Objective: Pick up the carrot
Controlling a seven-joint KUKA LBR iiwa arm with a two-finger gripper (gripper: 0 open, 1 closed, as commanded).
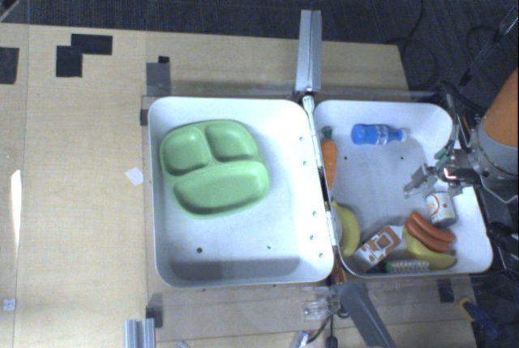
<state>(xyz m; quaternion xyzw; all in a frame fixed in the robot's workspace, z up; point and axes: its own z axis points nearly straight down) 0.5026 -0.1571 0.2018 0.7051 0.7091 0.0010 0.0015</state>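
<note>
Fingers [423, 178] appear spread and grasping nothing, though they are small in the camera view and we hold that reading with some reserve; they hang over bare floor in the right part of the right bin [381, 164], just beside a small can [442, 208]. We find the carrot [329, 161] lying lengthwise against the left wall of that same bin, hard by the divider, green top toward the far end, well apart from the fingers. A blue bottle [377, 134] lies near the far wall, a banana [349, 229] just below the carrot, and a sausage [430, 231] and a small carton [379, 246] crowd the near corner. The left bin [235, 265] holds a green divided plate [215, 166]. We judge the task at the approach step, with no pick begun. The next move calls for a traverse across the bin to the left wall, fingers aligned across the carrot's narrow width, with care for the wall's closeness.
</note>
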